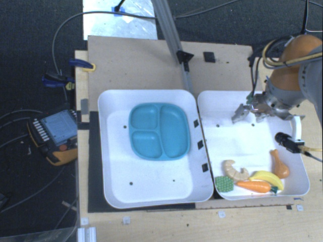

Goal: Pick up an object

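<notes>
My gripper [249,115] hangs over the upper part of the right bin [227,140], its fingers apart with nothing between them. The loose objects lie in that bin's lower right corner, well below the gripper: a yellow banana [266,177], an orange carrot [254,186], a green piece [224,184], a beige knobbly piece [235,170] and an orange-brown drumstick-shaped piece [279,165]. A blue divided plate [159,131] rests in the left bin [116,185].
The grey arm with its orange band [298,54] enters from the right, trailing cables. A black fitting [287,142] juts over the right bin's right rim. A slanted grey pole [169,24] crosses the bench behind the bins. Clamps and a handheld device [55,132] lie left of the bench.
</notes>
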You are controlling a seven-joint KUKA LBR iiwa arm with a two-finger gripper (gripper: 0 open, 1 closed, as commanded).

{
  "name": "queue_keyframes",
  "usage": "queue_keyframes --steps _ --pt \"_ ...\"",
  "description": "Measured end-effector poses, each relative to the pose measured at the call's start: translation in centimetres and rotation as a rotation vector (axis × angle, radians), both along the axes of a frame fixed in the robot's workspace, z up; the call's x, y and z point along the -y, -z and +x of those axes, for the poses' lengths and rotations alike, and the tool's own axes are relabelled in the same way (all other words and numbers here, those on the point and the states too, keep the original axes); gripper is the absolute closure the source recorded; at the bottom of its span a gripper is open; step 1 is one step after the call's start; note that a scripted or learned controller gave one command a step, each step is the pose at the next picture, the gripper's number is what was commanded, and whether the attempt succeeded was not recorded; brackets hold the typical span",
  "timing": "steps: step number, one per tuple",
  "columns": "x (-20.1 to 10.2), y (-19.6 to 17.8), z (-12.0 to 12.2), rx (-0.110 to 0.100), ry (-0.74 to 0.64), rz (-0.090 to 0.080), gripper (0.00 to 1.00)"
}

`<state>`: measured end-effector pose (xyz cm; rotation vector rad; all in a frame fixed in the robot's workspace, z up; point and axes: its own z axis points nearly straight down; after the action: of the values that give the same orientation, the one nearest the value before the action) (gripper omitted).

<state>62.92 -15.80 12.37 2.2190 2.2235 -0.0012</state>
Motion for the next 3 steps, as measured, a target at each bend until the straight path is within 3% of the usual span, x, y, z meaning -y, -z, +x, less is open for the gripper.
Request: queue_keyframes --steps 1,2,3 --pt "0.0 4.0 0.1 0.002 0.0 0.0 0.0" --pt "0.0 2.5 0.3 0.01 -0.001 -0.002 1.0" --pt "0.2 -3.9 0.7 0.007 -0.003 -0.001 1.0"
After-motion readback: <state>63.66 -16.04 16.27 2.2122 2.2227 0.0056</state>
